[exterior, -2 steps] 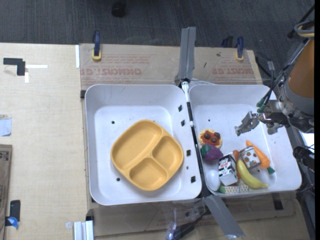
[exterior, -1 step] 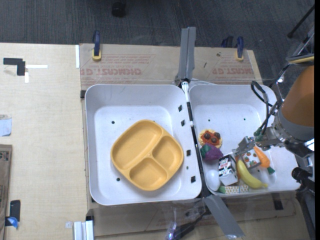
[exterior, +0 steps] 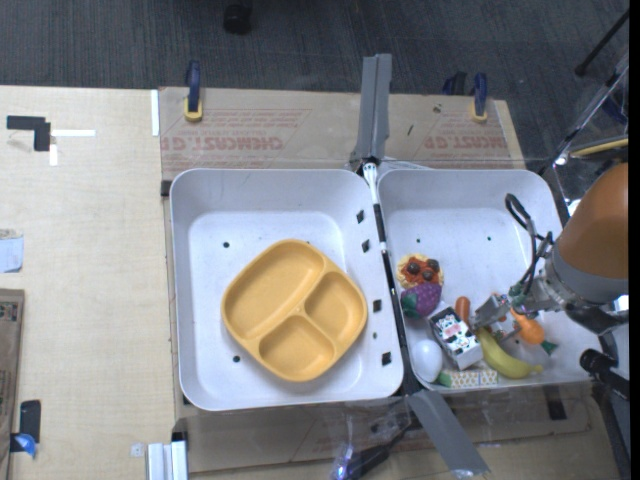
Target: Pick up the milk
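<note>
The milk (exterior: 453,336) is a small white carton with black patches, lying tilted near the front of the right bin (exterior: 470,203). My gripper (exterior: 500,313) hangs low over the same bin, just right of the carton and a short way apart from it. It sits above a banana (exterior: 507,359) and an orange piece (exterior: 530,329). Nothing shows as held in it. The grey arm with its orange band (exterior: 607,230) comes in from the right.
Around the milk lie a white egg (exterior: 427,360), purple grapes (exterior: 421,295), a red-topped food piece (exterior: 419,269) and a small orange stick (exterior: 462,309). The left bin (exterior: 200,268) holds a yellow divided plate (exterior: 293,311). A black cable (exterior: 520,213) loops near the arm.
</note>
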`<control>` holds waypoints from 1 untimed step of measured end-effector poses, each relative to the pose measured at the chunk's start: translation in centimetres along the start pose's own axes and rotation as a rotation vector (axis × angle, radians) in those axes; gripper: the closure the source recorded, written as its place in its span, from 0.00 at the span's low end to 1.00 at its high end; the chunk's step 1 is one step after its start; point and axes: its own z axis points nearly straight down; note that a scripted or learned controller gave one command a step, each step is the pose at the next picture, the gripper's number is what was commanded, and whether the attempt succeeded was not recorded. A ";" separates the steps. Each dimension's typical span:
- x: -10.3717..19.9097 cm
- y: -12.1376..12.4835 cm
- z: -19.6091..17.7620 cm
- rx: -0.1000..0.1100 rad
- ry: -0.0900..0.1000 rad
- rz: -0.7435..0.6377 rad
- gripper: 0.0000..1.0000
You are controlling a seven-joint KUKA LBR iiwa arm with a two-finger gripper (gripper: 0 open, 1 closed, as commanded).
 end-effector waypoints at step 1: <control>-4.3 4.3 -0.1 -0.002 0.004 0.117 0.00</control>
